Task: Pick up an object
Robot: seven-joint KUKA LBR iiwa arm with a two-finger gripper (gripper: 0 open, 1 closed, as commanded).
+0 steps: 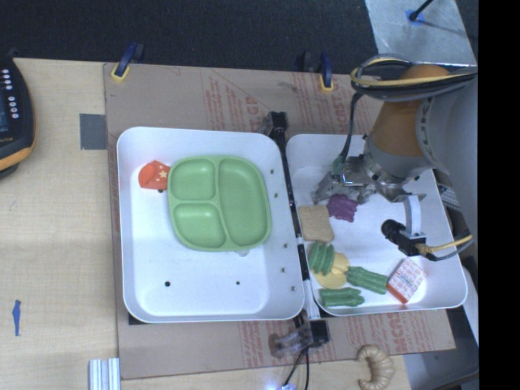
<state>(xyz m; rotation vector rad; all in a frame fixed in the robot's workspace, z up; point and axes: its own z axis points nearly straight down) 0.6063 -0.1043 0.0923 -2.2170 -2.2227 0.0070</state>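
Note:
My gripper (341, 192) hangs low in the right bin (439, 299), near its upper left part. A purple toy (343, 208) lies right at the fingertips; whether it sits between them cannot be made out. Just below it rests a tan bread slice (315, 223). Further down lie a green ridged vegetable (321, 257), a yellow piece (333, 272), two green pods (367, 279) (341, 297) and a red-and-white packet (406, 280).
The left bin (146, 283) holds a green divided plate (219, 201) and a small red toy (153, 175) at its upper left. A black cable and connector (402, 236) hang over the right bin. The arm's grey body covers the bin's upper right.

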